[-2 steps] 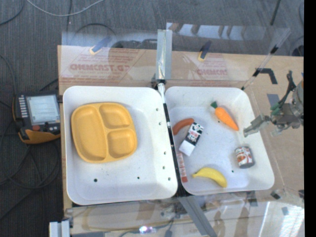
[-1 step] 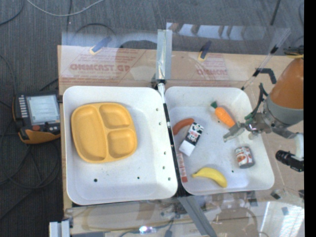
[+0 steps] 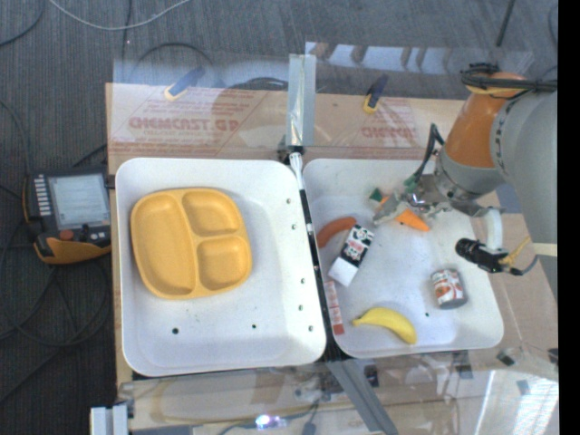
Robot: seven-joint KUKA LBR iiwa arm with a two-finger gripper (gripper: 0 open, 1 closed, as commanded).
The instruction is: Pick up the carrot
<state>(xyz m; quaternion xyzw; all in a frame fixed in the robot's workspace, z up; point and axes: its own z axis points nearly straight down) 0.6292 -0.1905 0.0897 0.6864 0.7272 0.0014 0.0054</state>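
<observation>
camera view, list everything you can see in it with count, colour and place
bins: 2, white, side by side on the bench
plate: 1, yellow, three compartments, left bin
carrot: 1, orange, right bin, far side, at the tool
sausage: 1, red-orange, right bin near the divider
carton: 1, white with black print, right bin, middle-left
banana: 1, yellow, right bin, near edge
can: 1, red and white, right bin, right side
pendant: 1, grey and orange, floor left of the bench
arm: 1, grey with orange band, from the right
tool: 1, over the carrot
</observation>
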